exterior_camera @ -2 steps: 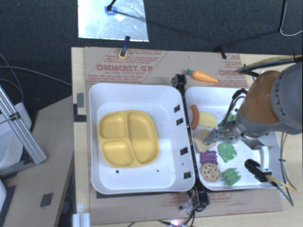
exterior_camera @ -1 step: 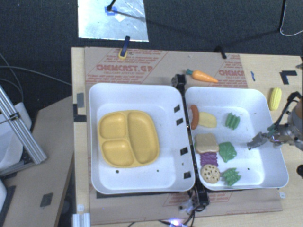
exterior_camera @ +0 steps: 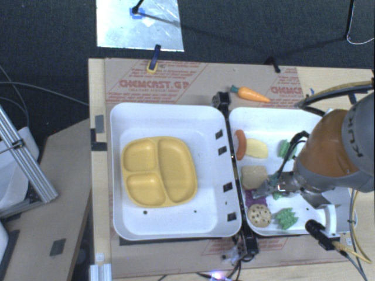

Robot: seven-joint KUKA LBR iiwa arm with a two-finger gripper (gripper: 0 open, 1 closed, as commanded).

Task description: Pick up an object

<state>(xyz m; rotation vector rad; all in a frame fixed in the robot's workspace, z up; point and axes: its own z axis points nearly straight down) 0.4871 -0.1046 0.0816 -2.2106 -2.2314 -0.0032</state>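
Under me the floor (exterior_camera: pixel 47 34) is dark blue-grey carpet. A shiny square sheet (exterior_camera: pixel 139 16) lies flat on it near the top, catching the light. My bench (exterior_camera: pixel 176 78) is pale wood with a printed brown board (exterior_camera: pixel 193 79) laid over it. A second tan tabletop (exterior_camera: pixel 53 198) sits at the left, beside a slanting aluminium rail (exterior_camera: pixel 23 157). Thin cables (exterior_camera: pixel 41 89) trail across the carpet.

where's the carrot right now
The carrot lies outside both bins on the cardboard, just beyond the right bin's far rim, near its far-left corner.
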